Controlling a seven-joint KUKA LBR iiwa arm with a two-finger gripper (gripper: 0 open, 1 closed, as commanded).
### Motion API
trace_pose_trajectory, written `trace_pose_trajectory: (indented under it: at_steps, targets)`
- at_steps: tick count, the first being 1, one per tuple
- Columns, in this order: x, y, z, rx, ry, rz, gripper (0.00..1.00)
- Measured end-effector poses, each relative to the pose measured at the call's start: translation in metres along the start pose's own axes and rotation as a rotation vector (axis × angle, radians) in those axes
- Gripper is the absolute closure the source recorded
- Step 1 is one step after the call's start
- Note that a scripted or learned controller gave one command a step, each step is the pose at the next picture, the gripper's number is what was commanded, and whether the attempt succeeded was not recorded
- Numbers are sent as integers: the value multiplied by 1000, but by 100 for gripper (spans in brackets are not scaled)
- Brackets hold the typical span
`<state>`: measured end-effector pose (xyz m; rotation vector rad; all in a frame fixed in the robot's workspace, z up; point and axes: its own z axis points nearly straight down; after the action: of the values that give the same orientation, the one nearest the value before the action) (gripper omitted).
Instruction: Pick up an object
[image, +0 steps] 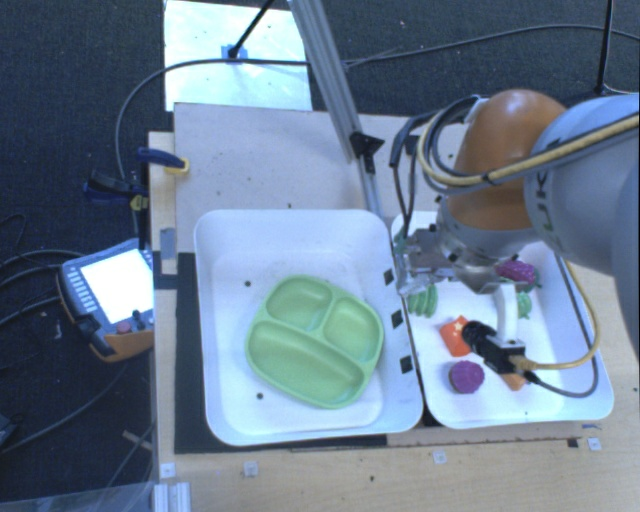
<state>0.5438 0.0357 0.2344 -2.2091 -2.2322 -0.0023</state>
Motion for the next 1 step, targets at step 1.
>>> trace_pose_trajectory:
  at_steps: [1]
  targets:
    - [51, -7, -4, -1, 0, 0, 100]
